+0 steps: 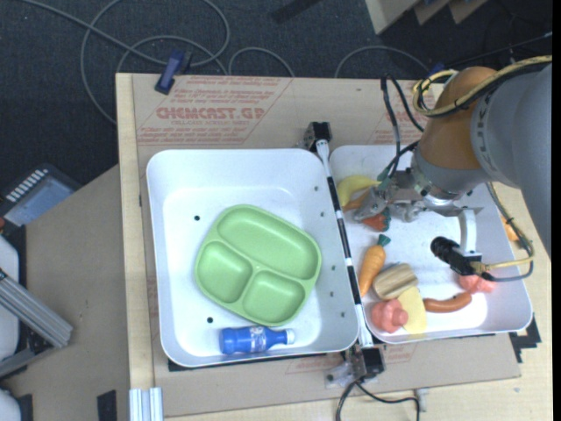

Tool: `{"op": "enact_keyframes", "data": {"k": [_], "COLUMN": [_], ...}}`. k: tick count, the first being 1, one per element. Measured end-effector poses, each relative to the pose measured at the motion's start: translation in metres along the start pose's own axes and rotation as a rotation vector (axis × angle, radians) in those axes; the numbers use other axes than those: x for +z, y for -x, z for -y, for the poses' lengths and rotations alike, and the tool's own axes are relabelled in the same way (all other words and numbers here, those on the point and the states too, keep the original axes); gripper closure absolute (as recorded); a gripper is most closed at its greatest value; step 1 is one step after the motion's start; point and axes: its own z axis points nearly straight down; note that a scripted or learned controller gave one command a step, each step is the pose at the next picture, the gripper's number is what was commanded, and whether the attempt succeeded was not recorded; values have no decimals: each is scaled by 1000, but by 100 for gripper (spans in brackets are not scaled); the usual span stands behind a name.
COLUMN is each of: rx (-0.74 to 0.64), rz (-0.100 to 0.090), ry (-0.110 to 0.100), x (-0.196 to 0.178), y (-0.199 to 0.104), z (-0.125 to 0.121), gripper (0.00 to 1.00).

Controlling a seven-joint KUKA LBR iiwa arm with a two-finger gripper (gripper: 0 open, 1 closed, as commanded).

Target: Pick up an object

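Looking down at a slant on two white bins side by side.

In the left bin [175,178]: a green three-part plate [256,264] lying flat in the middle, and nearer, by the near wall, a blue bottle [252,339] on its side. Well apart from the arm [517,121], both of them.

In the right bin [501,316]: reaching in from the right, the arm with its orange band [456,117], covering the far right part of the bin and whatever lies beneath. Low over the far left part, the gripper [383,202]. Apart, together or clamped: cannot tell, too blurred and dark there.

Just left of the gripper, a yellow toy piece [353,188], partly hidden, shape hard to name. Just near of it, a small red piece [379,222], too small to identify. Touching the gripper or only beside it: cannot tell for either.

Nearer still, clear of the gripper: a toy carrot [372,268] along the left wall, a bread roll [394,280] beside it, a pink lump [389,316] and a yellow slice [414,312] touching near the near wall, a sausage [447,303] to their right, and a pink bit [478,282], partly covered, past its end.
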Motion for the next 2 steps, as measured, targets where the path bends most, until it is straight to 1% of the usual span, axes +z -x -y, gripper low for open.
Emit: {"op": "enact_keyframes", "data": {"k": [1,2], "rx": [-3,-1], "rz": [-1,0], "ry": [-14,-29], "x": [2,-6], "y": [11,13], "z": [-59,-56], "gripper": [0,100]}}
